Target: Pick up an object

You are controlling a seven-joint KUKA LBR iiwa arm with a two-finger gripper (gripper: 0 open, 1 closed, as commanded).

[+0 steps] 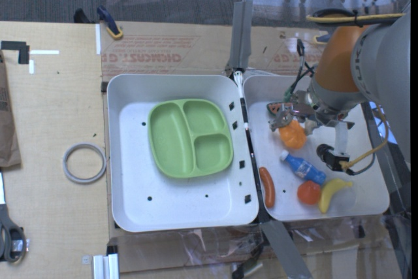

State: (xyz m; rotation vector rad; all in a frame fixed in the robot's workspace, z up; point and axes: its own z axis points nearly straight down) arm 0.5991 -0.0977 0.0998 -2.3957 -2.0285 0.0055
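The robot arm (366, 62) reaches in from the right, over the right bin (274, 202). Its pincer (287, 115) hangs low at the far side of that bin, right on top of an orange fruit (292, 136). The metal tip sits just above the fruit and seems to touch it. I cannot tell if the pincer is wide or narrow — its tips are too small and dark to read — and I cannot see the fruit between them, so I would not say it is held.

The orange fruit looks like the thing to pick, since the pincer is closest to it. It lies in the middle of the right bin, toward the far side. Nearer to us lie a blue bottle (304, 168), a red ball (309, 193), a yellow banana (333, 193) and a red sausage (266, 186) by the left wall. They are close together, so the pincer comes from above to miss them.

The left bin (124, 160) holds a green plate (191, 138) with three parts. A grey ring (84, 163) lies on the desk (52, 114), far left.

The fruit is round, so I think it could roll or slip out.
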